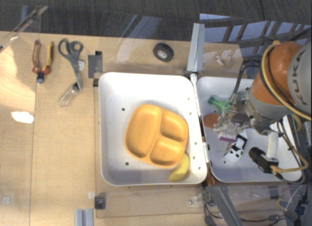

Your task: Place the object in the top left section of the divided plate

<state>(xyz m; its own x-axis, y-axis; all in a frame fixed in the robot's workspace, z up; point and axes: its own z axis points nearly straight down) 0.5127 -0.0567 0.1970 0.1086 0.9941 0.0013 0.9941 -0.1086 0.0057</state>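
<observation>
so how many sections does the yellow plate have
3. On the divided plate in the left bin: one large section on its left side, one at upper right, one at lower right. None look hidden.

The arm (287, 81) is grey with a rounded orange band, ringed by yellow and black cables, with dark lettering along its shell.

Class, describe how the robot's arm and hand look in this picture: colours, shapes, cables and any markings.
The arm is rounded and bulky, grey with a broad orange band above the wrist. Dark letters mark its grey shell at the right edge. Black and yellowish cables loop around the orange part. The hand is a small cluster of metal and dark parts; finer detail is too small to tell.
</observation>
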